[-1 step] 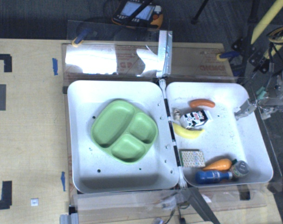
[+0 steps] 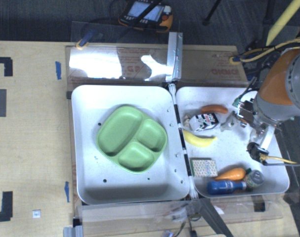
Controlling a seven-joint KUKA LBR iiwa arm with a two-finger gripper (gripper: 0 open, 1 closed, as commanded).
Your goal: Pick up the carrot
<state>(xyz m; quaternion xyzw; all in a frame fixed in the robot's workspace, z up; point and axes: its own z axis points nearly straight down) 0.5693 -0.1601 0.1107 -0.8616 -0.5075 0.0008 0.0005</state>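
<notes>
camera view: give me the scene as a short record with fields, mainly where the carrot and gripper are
carrot: lying in the near part of the right bin, not held
beside carrot: blue bottle just in front, patterned box to its left
gripper: over the bin's far part, apart from the carrot
also in right bin: banana, black-and-white packet
left bin: green divided plate

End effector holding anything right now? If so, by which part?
Nothing visibly held. The end effector hangs over the right bin; the carrot lies free near the bin's front, beside a blue bottle.
</notes>
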